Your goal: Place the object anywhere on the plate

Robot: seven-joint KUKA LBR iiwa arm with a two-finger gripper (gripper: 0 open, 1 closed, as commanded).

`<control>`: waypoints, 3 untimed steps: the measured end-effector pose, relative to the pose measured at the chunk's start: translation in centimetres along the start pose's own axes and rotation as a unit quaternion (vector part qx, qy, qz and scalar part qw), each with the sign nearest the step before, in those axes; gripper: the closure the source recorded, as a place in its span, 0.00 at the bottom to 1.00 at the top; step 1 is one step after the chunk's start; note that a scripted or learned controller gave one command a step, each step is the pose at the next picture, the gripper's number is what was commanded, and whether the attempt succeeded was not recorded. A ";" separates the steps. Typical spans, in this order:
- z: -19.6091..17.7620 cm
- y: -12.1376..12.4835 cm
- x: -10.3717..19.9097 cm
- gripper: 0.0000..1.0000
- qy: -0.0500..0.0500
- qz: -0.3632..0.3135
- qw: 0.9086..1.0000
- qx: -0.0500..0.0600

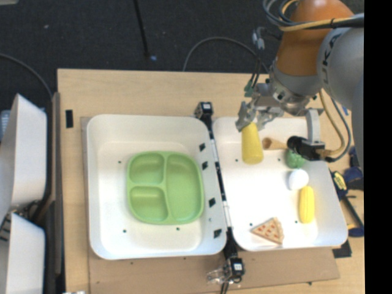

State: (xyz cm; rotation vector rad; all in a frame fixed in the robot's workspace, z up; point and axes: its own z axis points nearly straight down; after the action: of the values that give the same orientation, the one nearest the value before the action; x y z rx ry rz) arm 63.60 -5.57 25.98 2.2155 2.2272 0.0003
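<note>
Two gripper fingers close on the top end of a yellow cylinder, gripper at the far-left corner of the right bin. Yellow cylinder: long axis running from far to near in the camera view, upper end between the fingers, lower end pointing toward the bin's near side; whether it touches the bin floor cannot be told. Arm: grey with orange band, entering from the right above the bin's far edge. Other contents of right bin: tan piece just right of the cylinder; green item beyond it; white ball; yellow corn-like piece, long axis also far to near; pizza slice near the front edge. Left bin: green divided plate, three compartments, well apart from the cylinder.
</note>
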 end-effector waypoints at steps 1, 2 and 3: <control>-0.7 -1.4 4.7 1.00 0.000 0.000 1.000 0.000; -1.0 -3.0 9.0 1.00 0.000 0.000 1.000 0.000; -1.2 -4.9 13.7 1.00 0.001 -0.001 1.000 0.000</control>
State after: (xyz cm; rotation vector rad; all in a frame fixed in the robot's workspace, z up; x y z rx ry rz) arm 58.62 8.08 27.17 2.2139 2.2307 0.0011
